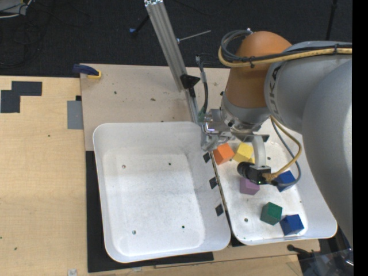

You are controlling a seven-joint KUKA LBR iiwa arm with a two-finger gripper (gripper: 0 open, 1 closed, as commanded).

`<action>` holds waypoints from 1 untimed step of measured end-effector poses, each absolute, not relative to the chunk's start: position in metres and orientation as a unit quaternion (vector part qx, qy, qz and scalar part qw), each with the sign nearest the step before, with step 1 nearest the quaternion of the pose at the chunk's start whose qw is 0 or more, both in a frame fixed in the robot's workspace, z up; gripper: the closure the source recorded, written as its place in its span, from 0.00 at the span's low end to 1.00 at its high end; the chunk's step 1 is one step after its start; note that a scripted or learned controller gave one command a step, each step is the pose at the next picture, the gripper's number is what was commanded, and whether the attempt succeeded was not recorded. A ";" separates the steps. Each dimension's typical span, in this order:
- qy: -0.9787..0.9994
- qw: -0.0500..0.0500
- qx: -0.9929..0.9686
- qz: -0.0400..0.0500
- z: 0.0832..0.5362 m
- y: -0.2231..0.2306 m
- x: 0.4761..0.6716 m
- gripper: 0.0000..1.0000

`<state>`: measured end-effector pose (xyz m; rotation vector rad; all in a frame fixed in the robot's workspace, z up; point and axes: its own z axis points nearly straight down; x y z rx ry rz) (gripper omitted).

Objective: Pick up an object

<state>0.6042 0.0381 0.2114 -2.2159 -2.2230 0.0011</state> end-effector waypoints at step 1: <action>-0.708 0.000 -0.706 0.000 0.231 0.086 0.621 1.00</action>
